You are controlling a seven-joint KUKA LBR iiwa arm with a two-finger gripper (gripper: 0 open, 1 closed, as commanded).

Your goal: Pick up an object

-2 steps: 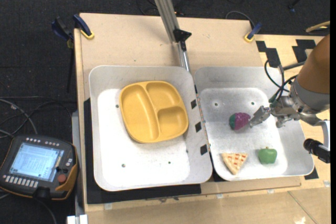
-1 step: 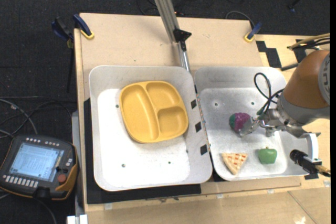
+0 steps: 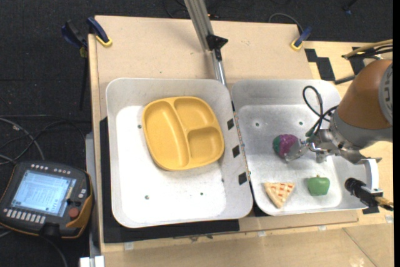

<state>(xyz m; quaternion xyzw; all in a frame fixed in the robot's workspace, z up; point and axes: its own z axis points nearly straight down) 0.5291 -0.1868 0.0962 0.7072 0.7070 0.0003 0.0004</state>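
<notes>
Camera view, starting at your far left: a teach pendant with a lit screen sits on the dark floor, just off the surface's edge. On the surface, the left bin carries a yellow divided plate, lying flat toward the bin's upper middle, with its compartments turned up. A metal pole slants down from the top and ends at the seam between the two bins.

Moving right, the right bin holds three small things. A purple object rests near its middle. Below it, close to the front wall, lies a pizza-slice toy, and just right of that a green pepper-like toy; the two are near each other but apart.

The pincer comes in from the right, low over the bin, with its tip right against the purple object's right side. You cannot tell from here whether it is spread wide or closed, nor whether it grips the purple object. Behind it, the grey arm with its orange band fills the right edge, a black cable looping above the wrist.
</notes>
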